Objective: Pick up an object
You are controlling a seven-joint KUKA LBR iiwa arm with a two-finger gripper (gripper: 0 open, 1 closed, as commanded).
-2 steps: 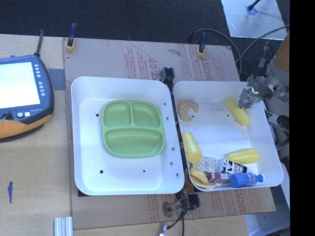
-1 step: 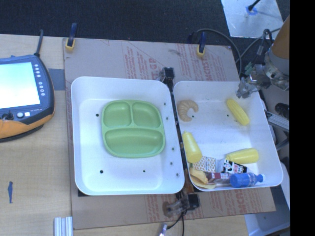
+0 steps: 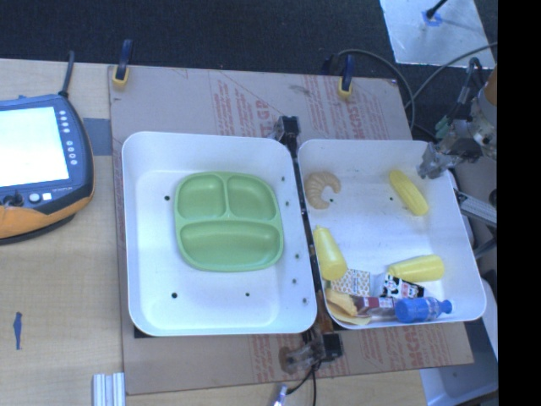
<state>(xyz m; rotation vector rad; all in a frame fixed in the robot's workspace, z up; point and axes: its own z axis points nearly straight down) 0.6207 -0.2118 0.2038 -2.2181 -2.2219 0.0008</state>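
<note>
Nearest the lens, along the near rim of the right-hand shallow white bin (image 3: pixel 470 252): a small clear plastic bottle with a blue cap and label (image 3: pixel 420 309), lying on its side, long axis running left to right, touching a black-and-white printed carton (image 3: pixel 399 288) and a heap of yellow pieces with a patterned packet (image 3: pixel 355 298). Just behind these, a pale yellow oblong plastic block (image 3: pixel 418 267) and, near the bin's left wall, a yellow rounded plastic cylinder (image 3: pixel 329 253) lying near-to-far. Farther back, a tan plastic croissant (image 3: pixel 321 188) in the far left corner and a yellow plastic corn cob (image 3: pixel 408 192) toward the far right.

In the left-hand shallow white bin (image 3: pixel 144 227), a light green three-compartment plastic plate (image 3: pixel 227 221), flat and centred. Left of the bins, a grey and orange control pendant with a white screen (image 3: pixel 38 166).

At the far right corner of the right bin, the grey two-finger gripper (image 3: pixel 433 162), over the rim; finger spread too blurred to tell, nothing seen between the fingers. Closest candidate by judgement: the corn cob, just left of and slightly nearer the camera than the gripper, long axis slanting from far-left to near-right. Likely need: a short move inward and down, fingers set across that axis. Nothing lifted yet.
</note>
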